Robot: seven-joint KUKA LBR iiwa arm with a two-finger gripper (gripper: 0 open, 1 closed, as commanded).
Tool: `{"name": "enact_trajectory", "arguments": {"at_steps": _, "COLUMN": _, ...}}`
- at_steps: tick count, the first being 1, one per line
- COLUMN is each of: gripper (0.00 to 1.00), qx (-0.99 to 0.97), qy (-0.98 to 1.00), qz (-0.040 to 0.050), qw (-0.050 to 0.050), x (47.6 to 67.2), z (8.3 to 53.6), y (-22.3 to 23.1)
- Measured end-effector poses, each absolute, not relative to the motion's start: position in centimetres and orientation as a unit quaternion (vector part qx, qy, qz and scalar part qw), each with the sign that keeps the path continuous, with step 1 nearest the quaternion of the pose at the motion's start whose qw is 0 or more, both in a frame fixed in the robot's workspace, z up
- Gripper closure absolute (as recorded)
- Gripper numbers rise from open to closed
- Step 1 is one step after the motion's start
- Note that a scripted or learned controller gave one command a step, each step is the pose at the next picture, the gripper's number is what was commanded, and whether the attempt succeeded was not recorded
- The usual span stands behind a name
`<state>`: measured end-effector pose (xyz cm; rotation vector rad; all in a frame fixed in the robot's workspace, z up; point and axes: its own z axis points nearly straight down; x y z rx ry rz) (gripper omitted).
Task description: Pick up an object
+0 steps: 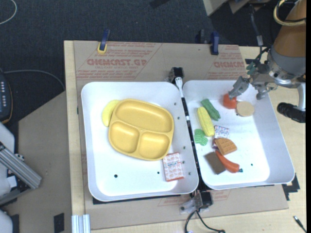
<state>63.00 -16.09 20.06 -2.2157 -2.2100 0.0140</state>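
Overhead view of my bench. The arm (290, 42) enters from the right, orange band above the wrist, and slants down over the right bin's far corner. Its gripper (250, 87) hangs with fingers spread apart, nothing between them; one fingertip (236, 90) stands just above the red piece (229, 101), the other above the tan disc (245, 109).

The left bin (92, 130) holds a yellow divided plate (141, 129) (long axis running left to right) and a small red-and-white packet (173, 167) near its front edge.

The right bin (274, 144) holds the corn cob (205, 121) and green pod (210, 108), both lying with long axes pointing roughly front to back, plus a carrot (228, 162) slanting toward the front right.
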Motion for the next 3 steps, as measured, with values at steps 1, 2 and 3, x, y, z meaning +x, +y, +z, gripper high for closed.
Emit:
{"name": "enact_trajectory", "arguments": {"at_steps": 1, "gripper": 0.00, "qx": -0.707, "qy": -0.707, "qz": 0.0000, "qw": 0.000, "x": 63.3, "z": 21.0, "y": -16.1}}
{"name": "enact_trajectory", "arguments": {"at_steps": 2, "gripper": 0.00, "qx": -0.707, "qy": -0.707, "qz": 0.0012, "qw": 0.002, "x": 63.5, "z": 16.8, "y": -16.1}}
{"name": "enact_trajectory", "arguments": {"at_steps": 3, "gripper": 0.00, "qx": -0.707, "qy": -0.707, "qz": 0.0015, "qw": 0.002, "x": 62.6, "z": 12.0, "y": -16.2}}
